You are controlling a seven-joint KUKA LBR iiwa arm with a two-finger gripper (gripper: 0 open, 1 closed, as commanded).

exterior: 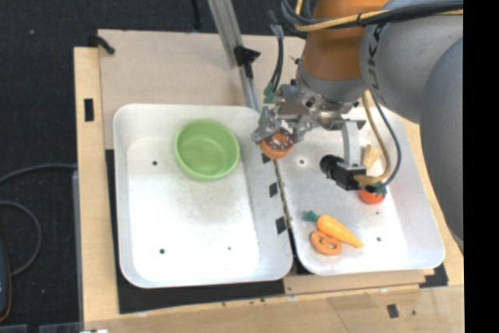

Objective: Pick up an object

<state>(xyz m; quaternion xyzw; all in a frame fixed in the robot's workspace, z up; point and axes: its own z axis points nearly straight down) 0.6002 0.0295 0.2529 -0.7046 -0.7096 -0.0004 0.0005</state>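
Nearest me, in the right bin [413, 249], a toy carrot [340, 228] lies slantwise with an orange slice [326, 244] touching its lower side. A little further back sits a small red round piece [373, 195]. All three lie loose, as if scattered for the arm to choose from. Beyond them the gripper [274, 135] hangs over the ridge where the two bins meet. Its fingers look pinched on a small orange-brown round piece [276, 146], which seems clear of both floors, so I'd judge the pick made. Level with it, a green bowl [207, 150] stands upright in the left bin [195, 249]. Behind everything a metal post [222, 12] leans away.
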